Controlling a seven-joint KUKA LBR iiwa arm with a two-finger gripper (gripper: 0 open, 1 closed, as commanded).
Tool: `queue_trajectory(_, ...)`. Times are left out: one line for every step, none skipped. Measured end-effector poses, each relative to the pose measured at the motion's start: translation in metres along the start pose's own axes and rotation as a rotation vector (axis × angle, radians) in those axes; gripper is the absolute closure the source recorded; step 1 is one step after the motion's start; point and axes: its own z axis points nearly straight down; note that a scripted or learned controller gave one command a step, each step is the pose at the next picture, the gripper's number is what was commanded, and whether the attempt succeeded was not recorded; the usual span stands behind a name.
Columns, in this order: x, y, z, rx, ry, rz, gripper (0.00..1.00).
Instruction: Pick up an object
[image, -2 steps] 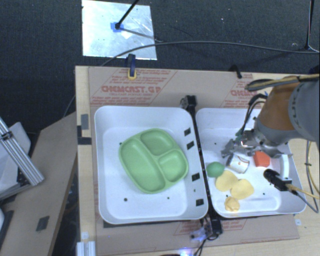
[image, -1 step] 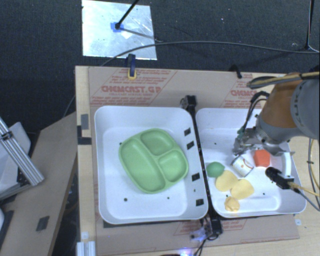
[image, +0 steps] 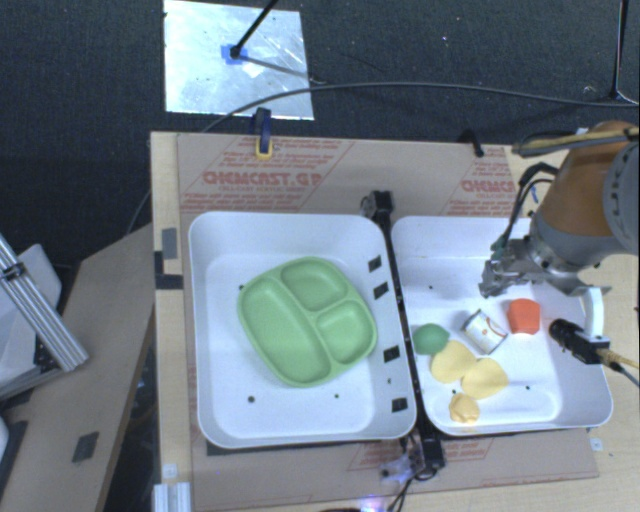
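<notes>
Gripper (image: 497, 282) state unclear, hanging over right bin (image: 440, 240) near orange object (image: 523, 316).

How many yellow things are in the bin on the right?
3, bunched at the front of the right bin: one yellow piece beside the green ball, one just right of it, a small one nearest the front wall.

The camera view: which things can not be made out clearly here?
- Gripper, camera view: too small and dark to tell how the jaws stand.
- White and brown object: too small to identify.
- Yellow pieces: they overlap, so their number is unclear.
- Arm: cut off by the right edge.
</notes>
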Motion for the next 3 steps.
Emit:
queue_trajectory(0.000,0.008,-0.064,-0.003,-0.001,-0.005,1.00)
queue_trajectory(0.000,0.000,-0.113,-0.001,0.000,-0.006,1.00)
queue_trajectory(0.056,0.008,-0.119,0.002,0.002,-0.010,1.00)
